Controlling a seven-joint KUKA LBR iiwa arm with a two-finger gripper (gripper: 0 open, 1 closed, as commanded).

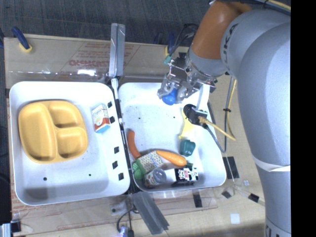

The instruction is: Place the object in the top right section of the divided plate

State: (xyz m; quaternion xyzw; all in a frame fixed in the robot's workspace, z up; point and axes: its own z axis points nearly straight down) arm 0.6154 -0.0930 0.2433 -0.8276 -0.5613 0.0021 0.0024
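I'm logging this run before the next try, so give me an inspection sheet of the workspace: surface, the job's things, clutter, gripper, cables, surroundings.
Surface: two white bins side by side, left bin and right bin.
Job's things: yellow divided plate in the left bin; a small carton beside it; a blue object at the gripper.
Clutter: carrot, sausage, teal piece, banana and other toys in the right bin.
Gripper: gripper over the right bin's far edge.
Cables: yellow cable beside the arm.
Surroundings: cardboard behind the bins, blue clamp.
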